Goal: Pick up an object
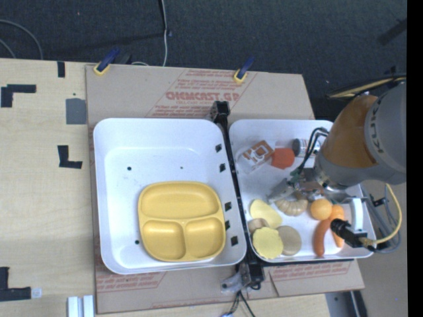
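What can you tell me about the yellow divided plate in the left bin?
The yellow plate looks like smooth matte plastic, with rounded corners and three compartments: one long one across the far side, two smaller ones nearer the camera. It lies flat, right way up, in the near right part of the left bin, close to the divider between the bins.

A pale wooden desk [39,197] carries a cardboard sheet [198,94] with red lettering. Beyond the desk's far edge lies dark grey carpet [264,18], where a thin cable [160,12] trails.
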### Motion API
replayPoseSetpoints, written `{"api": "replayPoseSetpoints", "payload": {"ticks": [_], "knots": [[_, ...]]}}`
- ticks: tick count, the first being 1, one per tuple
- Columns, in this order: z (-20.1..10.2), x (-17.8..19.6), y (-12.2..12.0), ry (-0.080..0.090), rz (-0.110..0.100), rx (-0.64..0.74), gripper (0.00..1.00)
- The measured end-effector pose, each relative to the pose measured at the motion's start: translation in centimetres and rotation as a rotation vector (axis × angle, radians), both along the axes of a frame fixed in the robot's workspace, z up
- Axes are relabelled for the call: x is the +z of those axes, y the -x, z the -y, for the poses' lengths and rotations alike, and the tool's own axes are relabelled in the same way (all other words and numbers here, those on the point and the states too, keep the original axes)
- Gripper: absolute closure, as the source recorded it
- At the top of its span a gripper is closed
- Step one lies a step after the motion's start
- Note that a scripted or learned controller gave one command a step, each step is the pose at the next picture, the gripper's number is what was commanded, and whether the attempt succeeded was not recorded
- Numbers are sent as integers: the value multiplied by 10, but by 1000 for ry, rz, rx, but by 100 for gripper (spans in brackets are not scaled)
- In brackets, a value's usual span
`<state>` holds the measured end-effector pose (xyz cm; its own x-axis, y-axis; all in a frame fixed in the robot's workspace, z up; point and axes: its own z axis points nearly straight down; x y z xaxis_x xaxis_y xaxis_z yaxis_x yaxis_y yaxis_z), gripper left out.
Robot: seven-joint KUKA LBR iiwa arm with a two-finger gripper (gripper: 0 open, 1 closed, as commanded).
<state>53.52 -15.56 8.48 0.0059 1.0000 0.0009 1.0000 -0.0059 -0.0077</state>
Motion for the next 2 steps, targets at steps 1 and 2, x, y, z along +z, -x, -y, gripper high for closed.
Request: {"api": "replayPoseSetpoints", "payload": {"ticks": [1,2], "knots": [[-18,0,-71,1,11,10,0],[-29,-2,-89,5,-5,0,0]]}}
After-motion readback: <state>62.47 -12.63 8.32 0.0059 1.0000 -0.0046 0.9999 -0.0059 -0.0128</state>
